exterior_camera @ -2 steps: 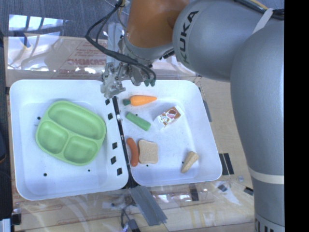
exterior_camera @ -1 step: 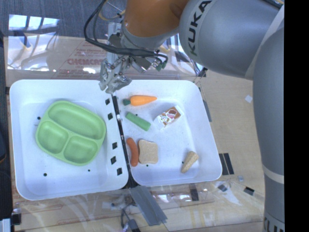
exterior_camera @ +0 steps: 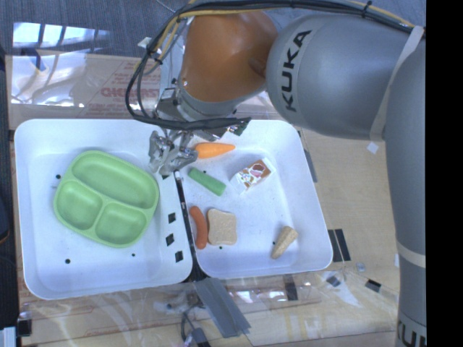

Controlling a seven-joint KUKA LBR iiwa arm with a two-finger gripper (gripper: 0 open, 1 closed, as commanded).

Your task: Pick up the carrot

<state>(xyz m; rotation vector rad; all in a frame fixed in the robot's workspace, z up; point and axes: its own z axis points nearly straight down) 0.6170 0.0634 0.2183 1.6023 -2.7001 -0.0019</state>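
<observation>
The carrot (exterior_camera: 215, 150) is a small orange cone lying on its side at the back of the right bin (exterior_camera: 312, 202), its tip pointing right. My gripper (exterior_camera: 169, 155) hangs low over the divide between the two bins, just left of the carrot's thick end. It is touching or nearly touching that end; I cannot tell which. The orange wrist band and grey arm above hide the gripper's upper part.
In the right bin lie a green stick-shaped vegetable (exterior_camera: 207, 181), a small printed carton (exterior_camera: 253, 175), a sausage (exterior_camera: 199, 226), a bread slice (exterior_camera: 222, 227) and a tan roll (exterior_camera: 283, 241). The left bin (exterior_camera: 29, 194) holds a green divided plate (exterior_camera: 106, 197).
</observation>
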